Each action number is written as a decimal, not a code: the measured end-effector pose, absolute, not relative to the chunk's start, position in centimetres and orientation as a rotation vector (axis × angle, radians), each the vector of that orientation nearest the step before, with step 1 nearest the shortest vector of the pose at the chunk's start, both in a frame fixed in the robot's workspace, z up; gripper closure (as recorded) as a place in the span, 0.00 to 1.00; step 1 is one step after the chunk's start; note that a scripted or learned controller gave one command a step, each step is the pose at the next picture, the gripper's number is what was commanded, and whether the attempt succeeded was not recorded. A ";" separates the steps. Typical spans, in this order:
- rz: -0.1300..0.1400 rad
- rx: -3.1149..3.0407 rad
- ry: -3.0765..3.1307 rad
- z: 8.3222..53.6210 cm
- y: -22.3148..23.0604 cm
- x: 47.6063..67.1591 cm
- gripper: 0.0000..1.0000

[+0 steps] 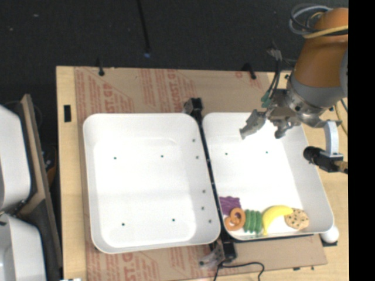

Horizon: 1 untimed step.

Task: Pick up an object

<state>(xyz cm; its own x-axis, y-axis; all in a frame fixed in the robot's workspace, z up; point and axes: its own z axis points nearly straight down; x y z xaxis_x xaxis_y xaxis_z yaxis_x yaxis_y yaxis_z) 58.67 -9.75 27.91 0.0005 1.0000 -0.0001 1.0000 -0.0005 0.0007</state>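
Tool (266,128) hangs over the far end of the right bin (304,157), fingers spread apart, nothing between them. Along that bin's near wall: purple piece (229,203), orange pretzel (235,219), green piece (253,220), banana (275,214), cookie (297,219).
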 end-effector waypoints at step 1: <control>-0.011 2.229 2.225 9.5 -10.1 53.0 0.00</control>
<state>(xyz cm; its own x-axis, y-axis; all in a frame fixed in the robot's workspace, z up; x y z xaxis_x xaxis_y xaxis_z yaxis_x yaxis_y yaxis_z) 52.97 -10.12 9.54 0.0018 1.0000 0.0009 0.9999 -0.0018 -0.0106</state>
